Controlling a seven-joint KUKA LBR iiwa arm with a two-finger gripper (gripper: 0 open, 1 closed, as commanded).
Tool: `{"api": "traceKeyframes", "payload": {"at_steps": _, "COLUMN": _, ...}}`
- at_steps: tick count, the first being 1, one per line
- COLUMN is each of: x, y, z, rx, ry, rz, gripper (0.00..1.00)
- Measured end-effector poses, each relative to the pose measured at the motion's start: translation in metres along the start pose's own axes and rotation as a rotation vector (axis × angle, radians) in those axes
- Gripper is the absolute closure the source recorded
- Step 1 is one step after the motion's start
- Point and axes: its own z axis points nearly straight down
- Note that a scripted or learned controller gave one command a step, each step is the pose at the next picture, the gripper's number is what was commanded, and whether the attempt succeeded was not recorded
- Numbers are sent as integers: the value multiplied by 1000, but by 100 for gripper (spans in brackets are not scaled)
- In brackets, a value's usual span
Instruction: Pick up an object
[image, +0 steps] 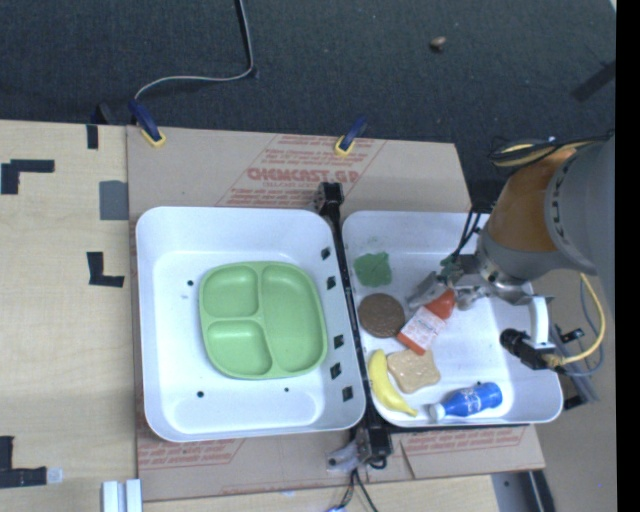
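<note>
Overhead, the end effector (432, 291) is hovering in the right bin (520, 400), its grip unreadable, beside an orange bottle (426, 325), brown disc (381, 314), toast (413, 372), banana (385, 385) and blue bottle (468, 401), while the left bin (165, 240) is holding a green divided plate (263, 319).

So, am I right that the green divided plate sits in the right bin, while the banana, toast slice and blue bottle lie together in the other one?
Not quite: the camera view shows the green divided plate in the left bin, not the right. The banana, toast slice and blue bottle do lie together in the other one, the right bin.
</note>
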Motion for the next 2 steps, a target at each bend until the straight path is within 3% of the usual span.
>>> {"api": "traceKeyframes", "payload": {"at_steps": 1, "x": 39, "y": -67, "z": 0, "rx": 1, "ry": 2, "rz": 1, "gripper": 0}}
{"api": "traceKeyframes", "payload": {"at_steps": 2, "x": 55, "y": -10, "z": 0, "rx": -2, "ry": 1, "rz": -1, "gripper": 0}}
